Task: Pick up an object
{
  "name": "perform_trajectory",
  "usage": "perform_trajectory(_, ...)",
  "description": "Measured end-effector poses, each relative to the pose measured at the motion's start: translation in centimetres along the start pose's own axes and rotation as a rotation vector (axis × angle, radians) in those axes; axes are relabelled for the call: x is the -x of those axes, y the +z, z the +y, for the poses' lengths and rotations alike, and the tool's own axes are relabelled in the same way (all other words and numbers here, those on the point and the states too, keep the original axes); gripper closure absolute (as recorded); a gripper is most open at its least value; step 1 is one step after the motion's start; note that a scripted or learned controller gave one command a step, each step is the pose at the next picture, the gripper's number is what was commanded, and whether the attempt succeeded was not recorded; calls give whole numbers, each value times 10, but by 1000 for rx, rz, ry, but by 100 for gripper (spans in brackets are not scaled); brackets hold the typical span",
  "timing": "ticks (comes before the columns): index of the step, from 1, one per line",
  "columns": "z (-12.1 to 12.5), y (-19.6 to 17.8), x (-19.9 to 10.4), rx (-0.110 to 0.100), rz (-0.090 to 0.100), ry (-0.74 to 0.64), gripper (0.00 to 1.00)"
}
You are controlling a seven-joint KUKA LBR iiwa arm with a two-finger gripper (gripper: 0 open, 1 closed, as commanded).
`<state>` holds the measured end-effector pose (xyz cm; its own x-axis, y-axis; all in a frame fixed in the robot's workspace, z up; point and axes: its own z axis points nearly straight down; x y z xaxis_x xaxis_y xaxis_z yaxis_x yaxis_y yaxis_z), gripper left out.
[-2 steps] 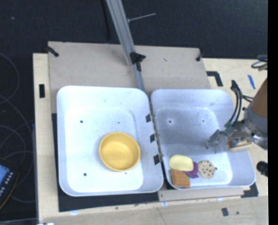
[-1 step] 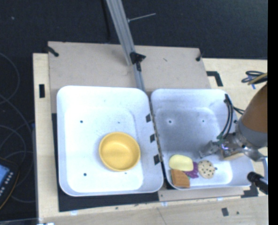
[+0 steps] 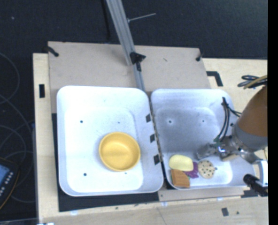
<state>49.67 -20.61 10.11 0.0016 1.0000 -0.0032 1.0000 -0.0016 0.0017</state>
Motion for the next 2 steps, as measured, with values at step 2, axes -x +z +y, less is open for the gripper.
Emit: perform_trajectory(2,8,-56,5,5,1,-5,100)
